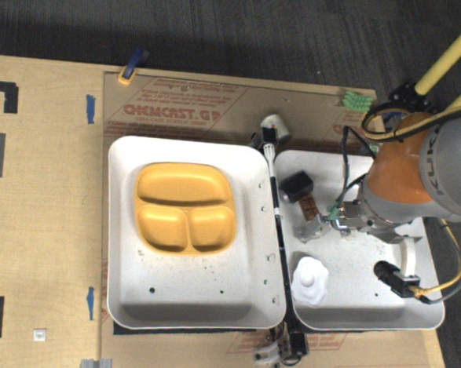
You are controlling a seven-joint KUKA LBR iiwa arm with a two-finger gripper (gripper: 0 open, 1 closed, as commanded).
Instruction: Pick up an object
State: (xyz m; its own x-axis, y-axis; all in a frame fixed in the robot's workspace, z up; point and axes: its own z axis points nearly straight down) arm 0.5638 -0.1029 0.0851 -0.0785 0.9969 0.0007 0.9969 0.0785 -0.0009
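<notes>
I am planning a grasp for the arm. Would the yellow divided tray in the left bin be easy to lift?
Probably awkward: the yellow tray looks wide and shallow, lying flat. Its glossy surface may slip. It seems stiff and light.

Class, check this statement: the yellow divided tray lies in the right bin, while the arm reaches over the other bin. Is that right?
Not quite. The camera view shows the yellow divided tray in the left bin, not the right. The arm does reach over the other bin, the right bin.

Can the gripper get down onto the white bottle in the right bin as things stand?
Probably yes: the white bottle lies apart from the gripper, nothing on top; the bin wall beside it may crowd one finger.
</notes>
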